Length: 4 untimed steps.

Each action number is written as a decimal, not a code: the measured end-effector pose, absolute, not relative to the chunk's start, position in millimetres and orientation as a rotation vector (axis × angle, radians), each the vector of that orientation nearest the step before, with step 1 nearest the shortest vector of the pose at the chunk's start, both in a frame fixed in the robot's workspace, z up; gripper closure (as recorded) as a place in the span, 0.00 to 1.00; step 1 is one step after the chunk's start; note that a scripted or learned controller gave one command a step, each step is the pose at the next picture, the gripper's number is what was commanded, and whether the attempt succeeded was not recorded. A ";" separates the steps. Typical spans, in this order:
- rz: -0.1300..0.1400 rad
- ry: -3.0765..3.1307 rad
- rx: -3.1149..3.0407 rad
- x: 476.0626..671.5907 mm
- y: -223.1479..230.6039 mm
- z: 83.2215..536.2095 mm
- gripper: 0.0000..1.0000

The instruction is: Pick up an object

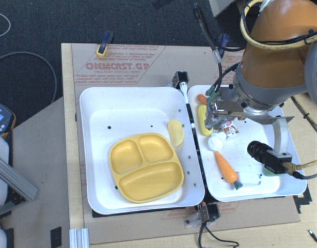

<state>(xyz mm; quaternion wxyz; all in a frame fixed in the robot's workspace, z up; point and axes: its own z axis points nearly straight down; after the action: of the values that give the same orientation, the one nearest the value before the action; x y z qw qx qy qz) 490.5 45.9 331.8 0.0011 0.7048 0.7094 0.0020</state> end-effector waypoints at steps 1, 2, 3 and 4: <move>0.006 2.221 2.215 491.1 43.1 341.5 1.00; -0.012 2.219 2.233 477.7 -3.7 266.0 1.00; -0.005 2.225 2.223 528.6 3.4 208.1 1.00; 0.015 2.212 2.216 486.3 -29.6 348.8 1.00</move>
<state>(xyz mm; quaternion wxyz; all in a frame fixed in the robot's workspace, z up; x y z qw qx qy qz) 486.3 -29.6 348.8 0.0052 0.7079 0.7063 0.0047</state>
